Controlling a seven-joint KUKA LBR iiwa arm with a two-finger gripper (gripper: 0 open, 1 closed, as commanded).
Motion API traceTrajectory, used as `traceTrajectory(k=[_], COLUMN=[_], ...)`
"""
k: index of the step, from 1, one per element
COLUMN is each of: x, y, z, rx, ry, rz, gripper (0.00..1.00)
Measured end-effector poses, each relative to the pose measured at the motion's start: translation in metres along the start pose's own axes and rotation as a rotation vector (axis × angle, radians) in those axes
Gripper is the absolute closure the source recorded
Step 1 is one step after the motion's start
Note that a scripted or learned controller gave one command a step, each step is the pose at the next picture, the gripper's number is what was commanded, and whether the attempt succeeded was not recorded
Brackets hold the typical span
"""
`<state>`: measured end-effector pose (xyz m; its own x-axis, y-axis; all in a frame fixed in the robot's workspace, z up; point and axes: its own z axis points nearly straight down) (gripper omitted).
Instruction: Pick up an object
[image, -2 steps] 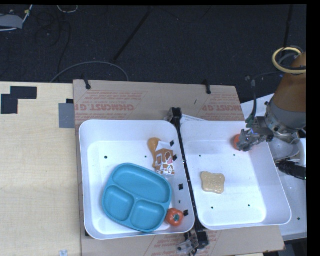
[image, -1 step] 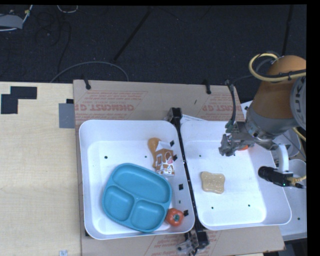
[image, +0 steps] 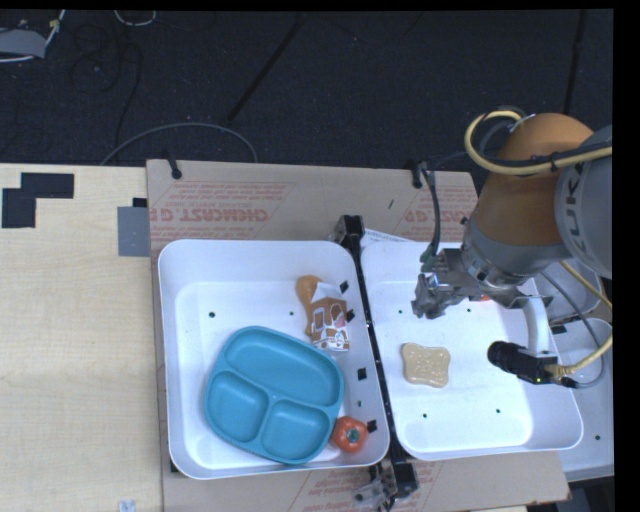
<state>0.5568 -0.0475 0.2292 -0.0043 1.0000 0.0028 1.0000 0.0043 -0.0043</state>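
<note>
Arm (image: 540, 190) comes in from the right and hangs over the right bin (image: 560, 425). Left bin (image: 180, 300) holds a blue divided plate (image: 272, 395), a small printed packet (image: 328, 325) with a tan piece (image: 307, 290) just above it, and a tomato (image: 349, 434) touching the plate's lower right corner.

Gripper (image: 432, 298) sits over the right bin's upper left area. Can't tell from this angle if it's apart or together; nothing visible in it.

Nearest target: toast slice (image: 425, 365), lying flat on the right bin floor, below the gripper and apart from it. Roughly square, so no real long axis; slightly wider than tall, edges near parallel to the bin walls.

Step looks like approach, pre-grasp. Nothing lifted yet. Next move, my read: shift toward the near edge until over the slice, then descend. It's flat and thin, so the pinch has to catch opposite edges low on the floor. Easy to miss or skid.
</note>
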Motion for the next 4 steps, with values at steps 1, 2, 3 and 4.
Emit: traceTrajectory(k=[1, 2, 3, 4], x=[0.054, 0.106, 0.156, 0.154], y=[-0.018, -0.022, -0.043, -0.043], z=[0.008, 0.009, 0.017, 0.017], rx=[0.002, 0.001, 0.003, 0.002], ry=[-0.001, 0.000, -0.001, -0.003], rz=[0.000, -0.001, -0.001, 0.003], gripper=[1.00, 1.00, 1.00, 0.00])
